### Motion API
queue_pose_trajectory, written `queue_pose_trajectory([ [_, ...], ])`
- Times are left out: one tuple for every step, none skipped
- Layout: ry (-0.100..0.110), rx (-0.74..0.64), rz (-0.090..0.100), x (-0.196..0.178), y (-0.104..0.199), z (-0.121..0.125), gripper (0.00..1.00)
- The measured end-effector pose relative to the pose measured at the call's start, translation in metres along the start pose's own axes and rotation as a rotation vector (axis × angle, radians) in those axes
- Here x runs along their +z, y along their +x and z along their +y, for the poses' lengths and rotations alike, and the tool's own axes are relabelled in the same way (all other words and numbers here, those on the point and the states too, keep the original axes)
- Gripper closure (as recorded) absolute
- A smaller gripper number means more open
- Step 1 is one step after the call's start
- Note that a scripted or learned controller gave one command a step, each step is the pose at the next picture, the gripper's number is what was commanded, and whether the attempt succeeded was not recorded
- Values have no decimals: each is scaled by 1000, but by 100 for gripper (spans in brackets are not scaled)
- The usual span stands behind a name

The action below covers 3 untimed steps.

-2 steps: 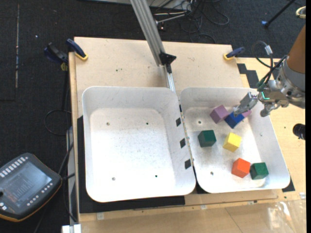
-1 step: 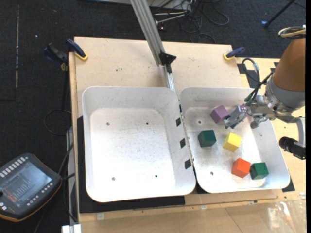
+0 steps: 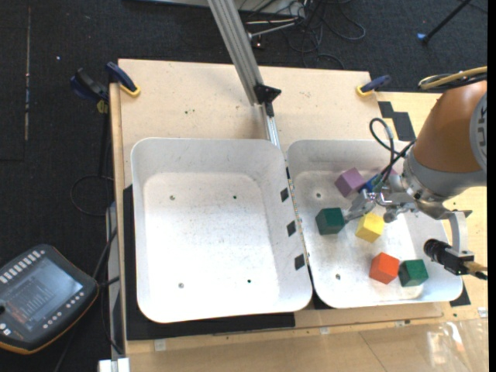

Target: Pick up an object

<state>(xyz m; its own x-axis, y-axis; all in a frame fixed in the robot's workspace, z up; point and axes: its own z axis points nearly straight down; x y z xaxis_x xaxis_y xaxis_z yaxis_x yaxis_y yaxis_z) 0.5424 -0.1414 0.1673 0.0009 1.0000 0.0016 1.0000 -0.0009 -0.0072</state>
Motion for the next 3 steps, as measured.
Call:
queue_pose_trajectory([
  [-20,0,-5,48,6,10,0],
  [-28,0,-6,35,5,12,100],
  [-15,-4,-4,-29,5,13,100],
])
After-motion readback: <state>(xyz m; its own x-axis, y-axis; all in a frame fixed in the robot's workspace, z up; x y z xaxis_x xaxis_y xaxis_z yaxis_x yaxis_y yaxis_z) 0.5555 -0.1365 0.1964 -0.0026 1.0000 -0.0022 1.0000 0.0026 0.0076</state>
